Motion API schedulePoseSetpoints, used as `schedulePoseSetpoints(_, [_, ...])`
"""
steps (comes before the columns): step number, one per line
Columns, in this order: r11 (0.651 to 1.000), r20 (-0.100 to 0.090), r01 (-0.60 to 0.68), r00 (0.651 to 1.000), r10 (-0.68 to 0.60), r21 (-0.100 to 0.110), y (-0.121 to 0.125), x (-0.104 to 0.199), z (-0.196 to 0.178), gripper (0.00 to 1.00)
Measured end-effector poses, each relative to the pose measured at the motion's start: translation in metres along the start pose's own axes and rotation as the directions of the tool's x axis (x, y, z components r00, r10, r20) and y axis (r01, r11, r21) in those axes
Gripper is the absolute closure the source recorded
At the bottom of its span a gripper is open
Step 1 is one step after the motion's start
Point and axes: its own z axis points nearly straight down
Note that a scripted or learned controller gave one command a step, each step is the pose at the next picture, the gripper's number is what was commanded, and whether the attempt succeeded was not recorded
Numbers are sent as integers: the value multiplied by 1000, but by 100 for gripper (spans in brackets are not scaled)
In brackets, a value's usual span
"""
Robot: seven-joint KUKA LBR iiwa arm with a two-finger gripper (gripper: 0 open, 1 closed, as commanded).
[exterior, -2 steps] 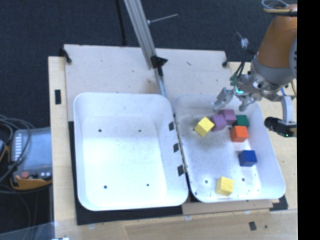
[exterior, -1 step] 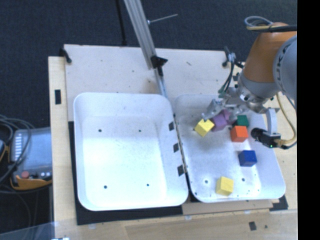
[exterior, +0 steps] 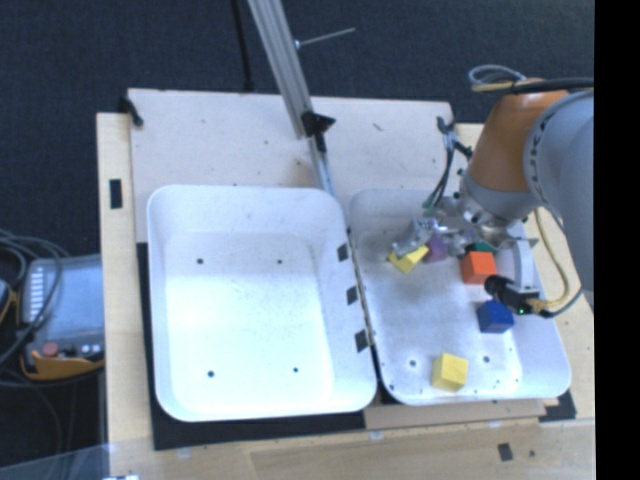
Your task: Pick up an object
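Blocks lie in the right bin (exterior: 540, 368): a yellow piece (exterior: 407, 259) at ten o'clock, just beside the gripper (exterior: 428, 240); orange block (exterior: 478, 266) near centre; blue block (exterior: 494, 316) at four; yellow block (exterior: 449, 371) at six. Whether anything is held cannot be told. Left bin (exterior: 250, 298) adjoins. Both sit on a pale bench (exterior: 220, 133); dark carpet (exterior: 100, 28) surrounds it.
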Motion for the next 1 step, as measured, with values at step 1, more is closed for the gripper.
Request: schedulePoseSetpoints(1, [1000, 1, -1, 1000, 1, -18, 5, -1, 3, 0])
